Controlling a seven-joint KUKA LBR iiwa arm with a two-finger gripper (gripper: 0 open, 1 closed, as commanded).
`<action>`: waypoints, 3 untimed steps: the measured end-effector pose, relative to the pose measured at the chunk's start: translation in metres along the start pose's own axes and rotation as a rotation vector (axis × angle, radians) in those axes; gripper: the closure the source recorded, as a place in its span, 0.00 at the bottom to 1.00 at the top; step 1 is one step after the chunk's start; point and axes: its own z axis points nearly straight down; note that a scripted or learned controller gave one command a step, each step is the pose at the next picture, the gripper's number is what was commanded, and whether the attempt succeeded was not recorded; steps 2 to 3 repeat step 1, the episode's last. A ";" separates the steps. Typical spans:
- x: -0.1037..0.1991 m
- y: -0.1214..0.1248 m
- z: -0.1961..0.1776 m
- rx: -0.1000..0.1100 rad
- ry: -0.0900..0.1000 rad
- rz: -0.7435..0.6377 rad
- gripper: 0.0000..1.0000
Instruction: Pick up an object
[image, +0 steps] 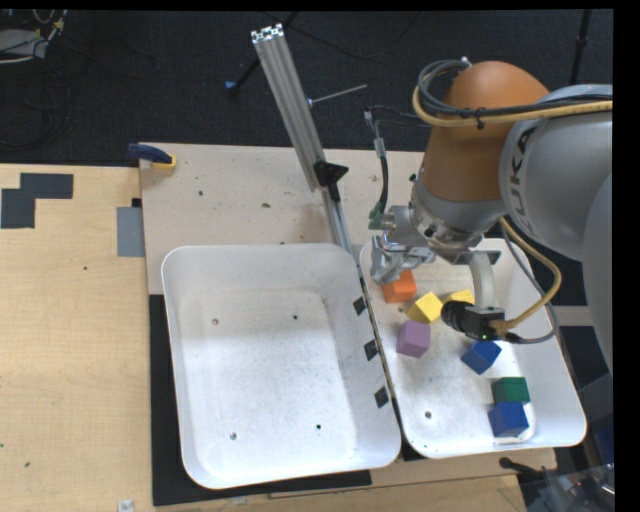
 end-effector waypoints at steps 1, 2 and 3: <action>0.055 0.012 0.007 0.000 0.000 0.000 1.00; 0.055 0.012 0.007 0.000 0.000 0.000 1.00; 0.055 0.012 0.007 0.000 0.000 0.000 1.00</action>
